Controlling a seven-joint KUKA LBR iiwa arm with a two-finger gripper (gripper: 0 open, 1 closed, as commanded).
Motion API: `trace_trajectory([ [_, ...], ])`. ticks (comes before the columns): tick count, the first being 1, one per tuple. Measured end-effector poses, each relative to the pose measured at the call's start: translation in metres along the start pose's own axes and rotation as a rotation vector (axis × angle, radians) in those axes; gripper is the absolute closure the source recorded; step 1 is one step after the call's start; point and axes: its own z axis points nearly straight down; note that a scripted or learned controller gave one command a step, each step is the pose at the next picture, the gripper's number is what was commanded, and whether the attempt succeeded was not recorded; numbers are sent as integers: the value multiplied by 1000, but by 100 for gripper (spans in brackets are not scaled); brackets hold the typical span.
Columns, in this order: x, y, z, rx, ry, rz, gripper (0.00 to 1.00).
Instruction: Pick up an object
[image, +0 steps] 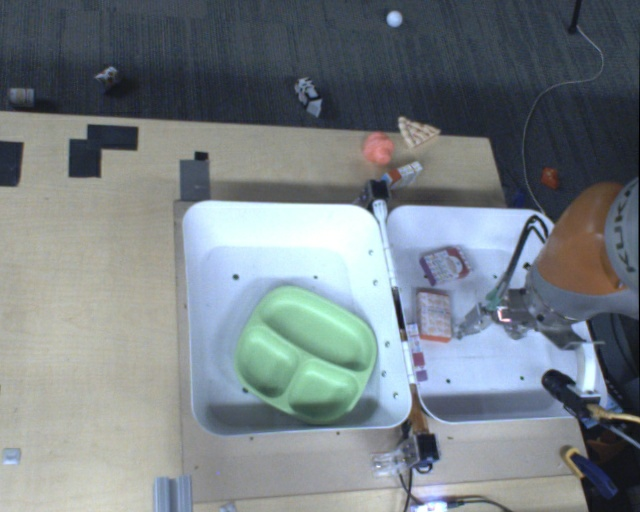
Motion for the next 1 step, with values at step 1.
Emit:
trace_trajectory([
  [1,0,2,-12,-7,-1,-1,100],
])
